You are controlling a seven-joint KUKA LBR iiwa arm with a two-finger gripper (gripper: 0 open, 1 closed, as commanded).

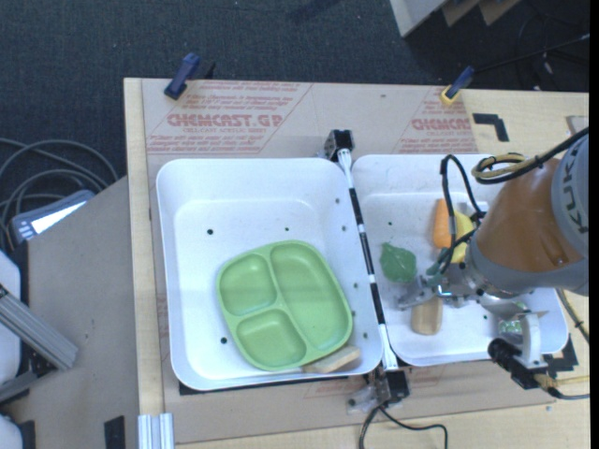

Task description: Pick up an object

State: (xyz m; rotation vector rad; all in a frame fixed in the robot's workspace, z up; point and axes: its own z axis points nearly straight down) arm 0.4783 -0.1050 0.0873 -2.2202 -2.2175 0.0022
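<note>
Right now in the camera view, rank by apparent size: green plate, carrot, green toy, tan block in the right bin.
1. green plate, by far the largest
2. green toy
3. carrot and tan block: look about alike; the carrot is partly hidden by the arm, so unranked.

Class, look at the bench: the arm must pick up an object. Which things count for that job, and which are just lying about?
For the job:
pincer
green lump
tan block
carrot
right bin

Lying about:
green tray
left bin
wooden block
blue clamp
yellow clamp
</note>
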